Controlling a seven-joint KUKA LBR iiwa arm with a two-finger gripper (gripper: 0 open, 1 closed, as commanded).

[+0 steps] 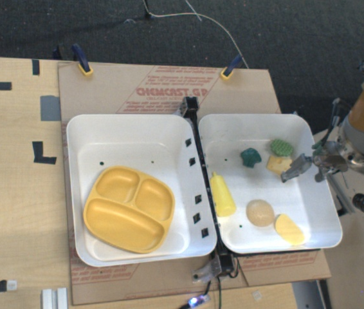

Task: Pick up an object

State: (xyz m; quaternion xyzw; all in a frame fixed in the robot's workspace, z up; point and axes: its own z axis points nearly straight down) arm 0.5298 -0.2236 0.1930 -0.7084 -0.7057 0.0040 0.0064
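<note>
The right bin (233, 129) holds several small objects. A yellow squeeze bottle (221, 195) lies along its left wall. A teal piece (251, 157), a green ridged piece (282, 148) and a yellow block (276, 165) sit near the far right. A beige ball (260, 212) and a yellow lemon-like piece (289, 229) lie near the front. My gripper (307, 170) hangs over the bin's right edge, just right of the yellow block. It is open, with nothing between its fingers (293, 170).
The left bin (82, 134) holds a yellow divided plate (127, 208). A black divider strip (197, 166) runs between the bins. Both bins rest on cardboard (163, 89) held by two clamps at the back. The arm's orange band (362, 111) shows at the right.
</note>
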